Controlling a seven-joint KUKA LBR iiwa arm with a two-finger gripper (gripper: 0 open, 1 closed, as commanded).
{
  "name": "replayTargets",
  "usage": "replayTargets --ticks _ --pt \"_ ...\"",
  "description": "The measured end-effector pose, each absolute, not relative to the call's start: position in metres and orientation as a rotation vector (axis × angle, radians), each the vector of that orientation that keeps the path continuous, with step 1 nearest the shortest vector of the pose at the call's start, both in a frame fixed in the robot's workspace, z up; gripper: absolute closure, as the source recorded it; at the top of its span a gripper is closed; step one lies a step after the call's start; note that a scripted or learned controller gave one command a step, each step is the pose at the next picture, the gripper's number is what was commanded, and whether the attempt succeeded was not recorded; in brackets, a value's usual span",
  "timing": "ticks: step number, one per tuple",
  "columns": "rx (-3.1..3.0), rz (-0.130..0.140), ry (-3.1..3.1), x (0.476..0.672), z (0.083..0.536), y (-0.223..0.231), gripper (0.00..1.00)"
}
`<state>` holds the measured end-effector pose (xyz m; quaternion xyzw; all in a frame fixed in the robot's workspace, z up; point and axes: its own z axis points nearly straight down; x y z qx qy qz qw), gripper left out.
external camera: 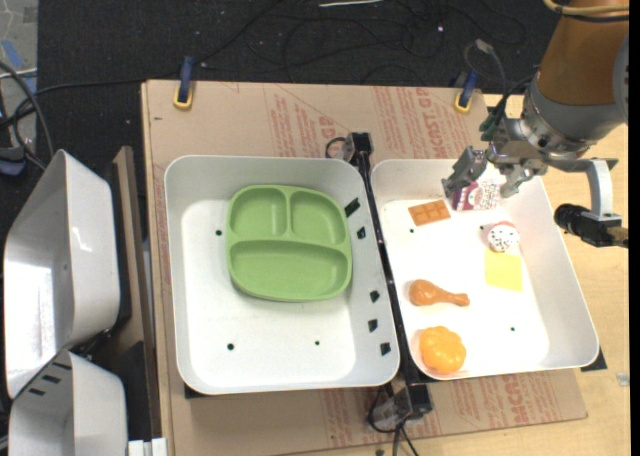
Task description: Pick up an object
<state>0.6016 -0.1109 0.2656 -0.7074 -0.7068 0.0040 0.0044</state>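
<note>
grey two-finger gripper (pixel 482 176) hovers over right white bin's (pixel 570 334) far corner, just above a small purple-and-white packet (pixel 478 195); can't tell its state. judged approach step, nothing held; next it needs a straight drop centred on the packet, w/ orange waffle-like tile (pixel 429 212) nearby.

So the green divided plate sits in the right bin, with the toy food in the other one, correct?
Not quite. The camera view shows the green divided plate in the left bin; the toy food, such as the drumstick, lies in the right bin.
</note>
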Motion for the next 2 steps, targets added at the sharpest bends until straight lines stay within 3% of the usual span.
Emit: replayTargets --ticks 1,2 --pt "-2.22 0.001 -2.223 0.604 0.272 -0.111 0.0" --pt "-2.221 0.005 -2.218 0.604 0.227 -0.116 0.0"
